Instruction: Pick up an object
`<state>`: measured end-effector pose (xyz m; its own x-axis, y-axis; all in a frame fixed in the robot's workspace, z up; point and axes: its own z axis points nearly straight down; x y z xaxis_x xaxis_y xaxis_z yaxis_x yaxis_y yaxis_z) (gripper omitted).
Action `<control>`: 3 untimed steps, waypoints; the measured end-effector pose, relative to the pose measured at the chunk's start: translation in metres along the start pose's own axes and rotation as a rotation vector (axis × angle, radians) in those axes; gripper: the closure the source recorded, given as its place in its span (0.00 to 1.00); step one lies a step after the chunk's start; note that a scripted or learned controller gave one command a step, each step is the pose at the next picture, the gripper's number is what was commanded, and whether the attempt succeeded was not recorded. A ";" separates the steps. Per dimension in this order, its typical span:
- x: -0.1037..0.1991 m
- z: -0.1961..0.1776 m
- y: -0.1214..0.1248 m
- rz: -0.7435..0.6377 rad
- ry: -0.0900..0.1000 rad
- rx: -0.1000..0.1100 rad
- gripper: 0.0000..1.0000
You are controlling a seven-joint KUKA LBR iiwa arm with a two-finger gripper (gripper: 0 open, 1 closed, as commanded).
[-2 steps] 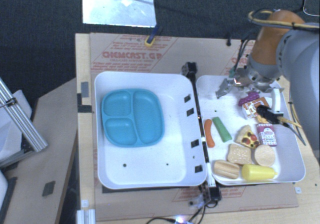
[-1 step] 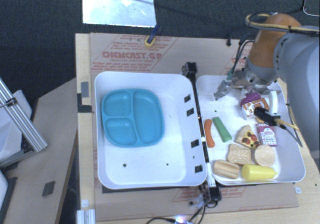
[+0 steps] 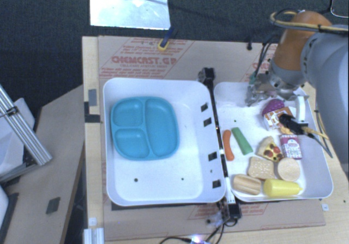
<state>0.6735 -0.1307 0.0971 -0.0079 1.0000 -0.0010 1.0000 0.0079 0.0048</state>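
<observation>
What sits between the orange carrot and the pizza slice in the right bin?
A green stick-shaped piece lies between the carrot and the pizza slice, seen in the camera view.

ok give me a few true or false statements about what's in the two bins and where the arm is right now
1. The blue sectioned plastic plate lies in the left white bin. True.
2. The green stick-shaped toy lies on the blue plate. False: it lies in the right white bin, beside the thin orange carrot-like toy.
3. The gripper is over the far end of the right bin. True.
4. The yellow cylinder-shaped toy sits at the far end of the right bin. False: it sits at the near end, by the tan bread-roll toy.
5. The gripper holds the pizza-slice toy. False: that toy lies on the bin floor, apart from the gripper.
</observation>
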 end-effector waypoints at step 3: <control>-0.003 -0.127 0.005 0.000 0.007 0.009 1.00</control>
<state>0.6784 -0.1333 0.2236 -0.0079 1.0000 0.0057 1.0000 0.0080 -0.0045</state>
